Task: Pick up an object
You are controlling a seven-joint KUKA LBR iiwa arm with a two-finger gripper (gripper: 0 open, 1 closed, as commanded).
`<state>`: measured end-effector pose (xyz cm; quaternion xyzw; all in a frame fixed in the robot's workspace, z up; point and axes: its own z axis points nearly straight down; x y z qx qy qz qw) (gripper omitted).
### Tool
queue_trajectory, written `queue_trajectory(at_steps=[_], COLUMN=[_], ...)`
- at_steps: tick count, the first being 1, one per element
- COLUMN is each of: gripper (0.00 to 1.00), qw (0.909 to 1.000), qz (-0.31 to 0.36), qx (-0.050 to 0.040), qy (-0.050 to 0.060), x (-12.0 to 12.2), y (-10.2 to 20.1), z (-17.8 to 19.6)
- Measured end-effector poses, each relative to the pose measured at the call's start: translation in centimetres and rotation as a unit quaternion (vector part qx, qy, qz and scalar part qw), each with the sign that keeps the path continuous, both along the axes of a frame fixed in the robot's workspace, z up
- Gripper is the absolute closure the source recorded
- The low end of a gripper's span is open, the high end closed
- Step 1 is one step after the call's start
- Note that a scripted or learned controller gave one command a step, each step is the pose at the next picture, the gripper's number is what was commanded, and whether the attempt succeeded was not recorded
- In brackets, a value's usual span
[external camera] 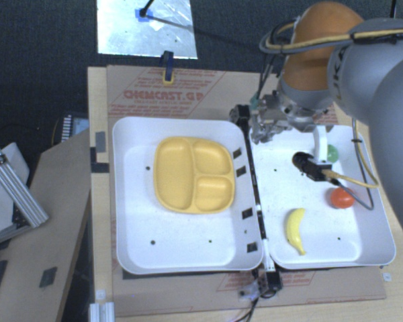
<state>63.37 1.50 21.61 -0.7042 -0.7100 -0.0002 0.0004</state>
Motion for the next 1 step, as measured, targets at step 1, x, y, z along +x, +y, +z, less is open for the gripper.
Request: queue_trajectory(at_steps=[1], gripper=[1.00], qw=[1.0000], qz=[0.000], qx=[0.0000], qy=[0.000], x=[-0.74], y=[4.66], z=[-0.41])
